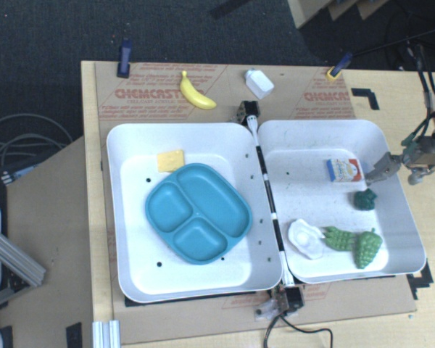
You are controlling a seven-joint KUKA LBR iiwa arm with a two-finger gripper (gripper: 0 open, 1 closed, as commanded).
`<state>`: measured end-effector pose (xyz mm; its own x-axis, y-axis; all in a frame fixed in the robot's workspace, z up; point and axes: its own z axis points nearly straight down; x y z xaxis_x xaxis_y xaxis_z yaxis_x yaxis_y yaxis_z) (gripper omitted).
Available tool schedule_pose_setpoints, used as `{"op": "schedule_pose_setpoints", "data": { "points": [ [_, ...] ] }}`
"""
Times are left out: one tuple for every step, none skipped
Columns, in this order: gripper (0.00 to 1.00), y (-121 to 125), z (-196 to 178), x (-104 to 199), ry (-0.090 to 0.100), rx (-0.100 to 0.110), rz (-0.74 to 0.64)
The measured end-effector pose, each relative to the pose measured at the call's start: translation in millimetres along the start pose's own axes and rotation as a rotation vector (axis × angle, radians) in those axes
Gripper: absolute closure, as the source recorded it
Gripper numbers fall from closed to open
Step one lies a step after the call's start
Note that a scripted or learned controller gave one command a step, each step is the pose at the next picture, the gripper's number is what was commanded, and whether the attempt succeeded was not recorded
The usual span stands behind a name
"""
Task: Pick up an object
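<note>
green toy (355,243) and white lump (305,238), front of right bin (312,140); milk carton (344,170) behind; gripper (385,168) beside carton, finger state unreadable.

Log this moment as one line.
gripper: right bin's right edge, grip unclear | nearest: carton, dark green toy | left bin: blue tray

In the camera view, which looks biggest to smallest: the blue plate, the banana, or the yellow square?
1. blue plate, biggest by far.
2. banana.
3. yellow square. It looks close to the banana in size, so those two are hard to rank for sure.
</note>
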<state>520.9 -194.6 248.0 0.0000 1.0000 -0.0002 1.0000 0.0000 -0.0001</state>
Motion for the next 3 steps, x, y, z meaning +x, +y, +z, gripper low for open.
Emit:
{"op": "schedule_pose_setpoints", "data": {
  "points": [
    [0.0,52.5,162.4,-23.5,0.009,-0.001,-0.006],
    [0.0,25.5,163.5,-17.2,0.002,0.002,0.0],
    [1.0,26.5,152.5,-17.7,0.0,-0.002,0.001]
  ]
}}
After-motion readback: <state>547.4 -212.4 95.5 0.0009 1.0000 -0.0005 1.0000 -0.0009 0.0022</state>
